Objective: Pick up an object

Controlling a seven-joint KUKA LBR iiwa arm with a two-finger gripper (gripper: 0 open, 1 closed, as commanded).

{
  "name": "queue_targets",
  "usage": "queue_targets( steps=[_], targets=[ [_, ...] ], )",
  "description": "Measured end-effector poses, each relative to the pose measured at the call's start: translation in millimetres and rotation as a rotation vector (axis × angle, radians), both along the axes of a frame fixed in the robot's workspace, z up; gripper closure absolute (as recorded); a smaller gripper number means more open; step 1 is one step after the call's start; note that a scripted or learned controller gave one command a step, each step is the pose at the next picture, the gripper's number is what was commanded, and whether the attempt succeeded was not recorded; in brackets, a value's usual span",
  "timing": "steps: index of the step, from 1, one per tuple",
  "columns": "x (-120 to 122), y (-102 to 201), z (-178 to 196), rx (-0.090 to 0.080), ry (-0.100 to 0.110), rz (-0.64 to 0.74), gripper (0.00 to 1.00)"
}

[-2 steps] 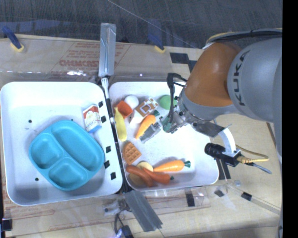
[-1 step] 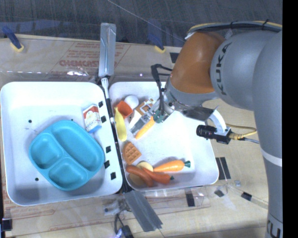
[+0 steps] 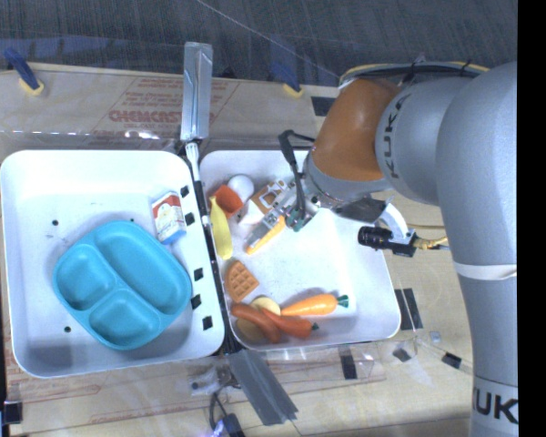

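Carrot (image 3: 311, 305) sits at the right bin's (image 3: 369, 285) near edge; claw (image 3: 287, 215) above, can't tell its grip.

bins (image 3: 36, 189): glossy white plastic | tray (image 3: 120, 282): smooth blue plastic | arm (image 3: 478, 135): matt grey metal

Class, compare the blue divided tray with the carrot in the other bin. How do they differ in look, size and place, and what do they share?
The blue divided tray is plainly larger than the carrot. The tray is flat with three compartments; the carrot is slim, tapered and solid. The tray is light blue; the carrot is orange with a green tip. The tray lies in the left bin, the carrot in the right bin among other toy foods. Both rest on a white bin floor, away from the gripper.
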State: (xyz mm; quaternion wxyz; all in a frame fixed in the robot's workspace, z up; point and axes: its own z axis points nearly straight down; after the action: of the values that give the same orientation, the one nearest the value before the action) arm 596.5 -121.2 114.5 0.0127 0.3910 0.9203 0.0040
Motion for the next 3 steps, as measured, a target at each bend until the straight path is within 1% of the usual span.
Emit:
queue_targets(
  steps=[1,2,3],
  targets=[
    [51,-6,-6,0.006,0.003,-0.227,0.00],
    [4,10,-4,0.002,-0.019,-0.278,0.00],
    [55,7,-6,0.003,0.000,-0.332,0.00]
  ],
)
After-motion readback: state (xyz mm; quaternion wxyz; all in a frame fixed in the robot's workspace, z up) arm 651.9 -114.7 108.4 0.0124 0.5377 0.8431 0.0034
